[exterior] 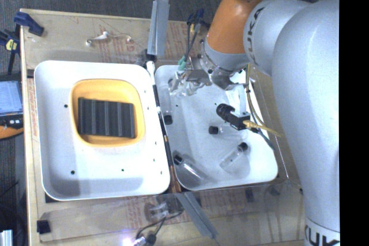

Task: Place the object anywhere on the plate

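Grey arm (305, 101) looms closest, reaching in from the right. Below it, the gripper (183, 82) hangs over the right bin's (259, 167) far left corner — parted or closed, impossible to tell. In the left bin (52, 124), a dark ridged block (106, 118) lies on the yellow plate (104, 84).

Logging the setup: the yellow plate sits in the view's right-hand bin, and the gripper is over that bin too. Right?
Not quite. The camera view shows the yellow plate in the view's left-hand bin. The gripper is over the right-hand bin, as you said.
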Tool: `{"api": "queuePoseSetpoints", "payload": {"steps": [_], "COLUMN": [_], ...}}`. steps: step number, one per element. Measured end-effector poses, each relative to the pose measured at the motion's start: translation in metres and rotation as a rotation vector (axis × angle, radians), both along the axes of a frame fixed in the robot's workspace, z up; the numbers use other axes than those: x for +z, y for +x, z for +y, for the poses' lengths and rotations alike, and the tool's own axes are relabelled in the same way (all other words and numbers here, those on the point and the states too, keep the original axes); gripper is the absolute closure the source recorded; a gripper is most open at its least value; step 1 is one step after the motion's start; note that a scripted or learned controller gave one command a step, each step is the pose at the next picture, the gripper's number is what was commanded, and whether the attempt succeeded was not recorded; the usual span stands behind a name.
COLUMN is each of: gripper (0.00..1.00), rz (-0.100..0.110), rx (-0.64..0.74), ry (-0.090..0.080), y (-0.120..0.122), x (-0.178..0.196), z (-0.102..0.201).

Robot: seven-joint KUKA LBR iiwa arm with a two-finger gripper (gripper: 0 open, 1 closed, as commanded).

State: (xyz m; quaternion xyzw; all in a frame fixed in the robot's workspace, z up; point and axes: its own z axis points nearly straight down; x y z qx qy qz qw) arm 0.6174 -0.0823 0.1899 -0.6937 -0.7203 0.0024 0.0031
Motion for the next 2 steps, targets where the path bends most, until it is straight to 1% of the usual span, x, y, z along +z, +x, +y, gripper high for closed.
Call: {"api": "queuePoseSetpoints", "payload": {"steps": [1, 2], "gripper": [1.00, 0.00], "rz": [-0.001, -0.002], "rx": [0.182, 0.180], "ry": [0.001, 0.000], "y": [0.0033, 0.0034], "x": [0.0005, 0.0007], "z": [0.0799, 0.0790]}}
